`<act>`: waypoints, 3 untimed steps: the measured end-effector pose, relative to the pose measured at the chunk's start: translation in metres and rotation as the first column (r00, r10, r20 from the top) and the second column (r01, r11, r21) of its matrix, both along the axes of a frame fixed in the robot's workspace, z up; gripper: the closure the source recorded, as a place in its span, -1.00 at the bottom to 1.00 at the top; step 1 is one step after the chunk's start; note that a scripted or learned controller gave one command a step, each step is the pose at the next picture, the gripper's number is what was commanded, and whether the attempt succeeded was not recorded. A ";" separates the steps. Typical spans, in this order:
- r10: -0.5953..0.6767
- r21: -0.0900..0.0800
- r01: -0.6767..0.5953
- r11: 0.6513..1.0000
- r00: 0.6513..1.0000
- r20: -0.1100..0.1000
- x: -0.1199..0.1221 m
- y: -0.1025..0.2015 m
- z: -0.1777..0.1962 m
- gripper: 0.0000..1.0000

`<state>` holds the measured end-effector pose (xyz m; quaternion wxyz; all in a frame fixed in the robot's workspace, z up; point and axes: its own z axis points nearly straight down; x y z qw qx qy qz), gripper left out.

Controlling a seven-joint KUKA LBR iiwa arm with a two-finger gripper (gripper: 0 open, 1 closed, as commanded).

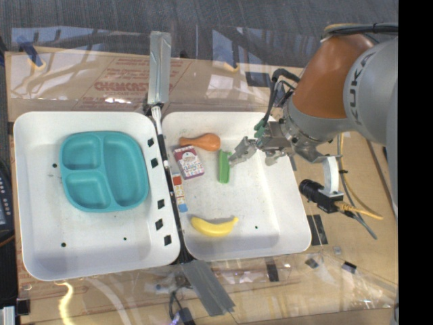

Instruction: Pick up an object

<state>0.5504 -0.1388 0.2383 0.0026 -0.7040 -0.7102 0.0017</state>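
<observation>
Nothing is lifted yet: your gripper (238,156) hangs empty, jaws apart, just beside the green block (223,166) lying in the right bin (287,232).

"KUKA" lettering on the arm (365,73)

The arm (352,87) is cut off at the right edge and hides the right bin's (284,232) upper right corner. Print on the small carton (189,162) is too small to read.
</observation>
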 end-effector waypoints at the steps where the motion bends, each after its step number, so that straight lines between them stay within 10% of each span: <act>1: 0.056 -0.001 -0.056 0.998 0.998 -0.001 0.053 -0.007 -0.086 -1.00; 3: 0.152 -0.001 -0.152 0.988 0.988 0.003 0.052 -0.011 -0.147 -1.00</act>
